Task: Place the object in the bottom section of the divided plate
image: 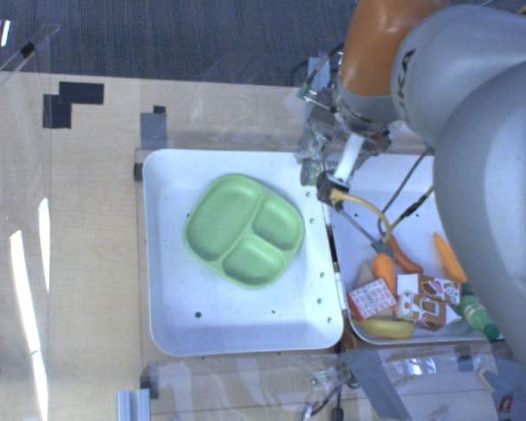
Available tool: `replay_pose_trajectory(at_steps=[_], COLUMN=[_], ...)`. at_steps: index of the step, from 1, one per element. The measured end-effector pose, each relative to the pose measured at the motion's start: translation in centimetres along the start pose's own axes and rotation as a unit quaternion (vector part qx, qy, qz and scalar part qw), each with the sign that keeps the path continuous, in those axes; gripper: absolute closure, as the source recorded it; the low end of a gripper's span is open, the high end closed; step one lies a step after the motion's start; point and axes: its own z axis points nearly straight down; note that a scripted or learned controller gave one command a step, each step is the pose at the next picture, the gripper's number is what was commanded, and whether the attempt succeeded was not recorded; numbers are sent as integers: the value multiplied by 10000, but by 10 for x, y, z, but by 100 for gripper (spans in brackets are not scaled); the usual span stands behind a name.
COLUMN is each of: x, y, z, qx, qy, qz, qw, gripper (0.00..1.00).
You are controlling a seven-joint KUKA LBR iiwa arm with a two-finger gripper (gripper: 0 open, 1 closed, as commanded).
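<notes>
Camera view: pincer (320, 175) above bin divider, nothing visibly held.

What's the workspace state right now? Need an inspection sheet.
Surface: wooden bench bearing two white bins, left bin and right bin.
Job's things: green divided plate in left bin, sections bare.
Clutter: carrots, banana, snack packets in right bin.
Grippers: gripper over the divider between the bins; grasp cannot be told.
Cables: yellow cable below gripper.
Surroundings: dark floor, black tape marks.
</notes>
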Motion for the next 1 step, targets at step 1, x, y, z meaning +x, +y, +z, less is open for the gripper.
replay_pose_trajectory(at_steps=[1], x=[65], y=[-16], z=[15], qx=[5], qy=[-2], qz=[-141], qw=[9999], gripper=[100])
